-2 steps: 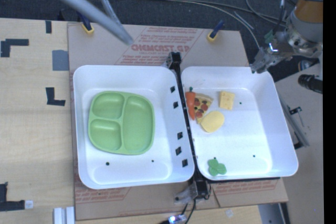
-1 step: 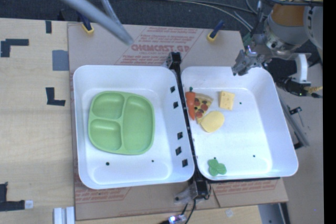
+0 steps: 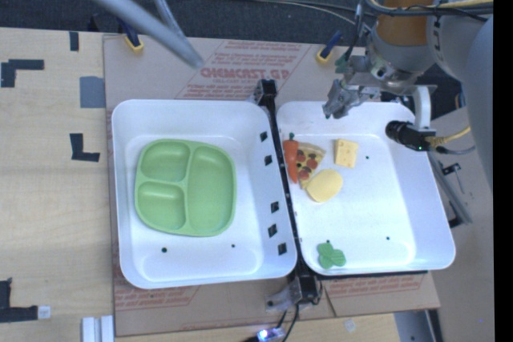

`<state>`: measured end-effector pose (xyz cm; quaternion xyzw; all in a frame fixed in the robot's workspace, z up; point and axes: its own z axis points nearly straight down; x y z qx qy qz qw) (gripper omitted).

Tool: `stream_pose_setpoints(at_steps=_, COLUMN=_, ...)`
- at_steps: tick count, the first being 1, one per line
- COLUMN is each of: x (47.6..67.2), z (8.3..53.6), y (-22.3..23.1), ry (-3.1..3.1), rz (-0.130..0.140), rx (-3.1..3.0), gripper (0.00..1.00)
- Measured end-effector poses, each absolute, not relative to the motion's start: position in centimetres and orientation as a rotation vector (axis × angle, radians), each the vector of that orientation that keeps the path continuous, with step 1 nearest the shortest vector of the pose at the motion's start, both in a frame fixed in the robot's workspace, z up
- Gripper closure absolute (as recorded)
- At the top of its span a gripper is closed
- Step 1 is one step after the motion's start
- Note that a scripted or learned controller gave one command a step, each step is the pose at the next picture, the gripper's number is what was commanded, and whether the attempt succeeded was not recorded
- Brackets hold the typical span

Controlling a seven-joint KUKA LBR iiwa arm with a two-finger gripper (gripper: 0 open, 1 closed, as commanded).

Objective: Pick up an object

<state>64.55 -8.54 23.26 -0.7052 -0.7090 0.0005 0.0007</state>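
Toys lie in the right bin [image 3: 417, 248], a pizza slice [image 3: 303, 160], cheese wedge [image 3: 346, 152], yellow piece [image 3: 324, 187] and green piece [image 3: 330, 255], while the claw [image 3: 337, 106] hangs over its far rim, grip state unreadable.

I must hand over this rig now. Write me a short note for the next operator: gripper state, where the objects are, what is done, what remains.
Gripper: above the far edge of the right bin, holding nothing visible.
Right bin: pizza slice and yellow round piece touching near the divider, cheese wedge beside them, green piece near the front edge.
Left bin: green divided plate.
Done: nothing picked up yet.
Left: descend on one object, probably the cheese wedge as nearest, grasp and lift.
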Motion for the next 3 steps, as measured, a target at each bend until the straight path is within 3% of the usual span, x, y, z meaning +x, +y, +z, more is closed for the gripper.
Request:
stream_pose_setpoints(at_steps=1, x=65.2, z=22.0, y=-3.4, ry=-2.226, rz=0.002, rx=-2.214, gripper=1.00)
stream_pose_setpoints(at_steps=3, x=64.7, z=21.5, y=7.9, ry=-2.227, rz=0.002, rx=-2.213, gripper=1.00)
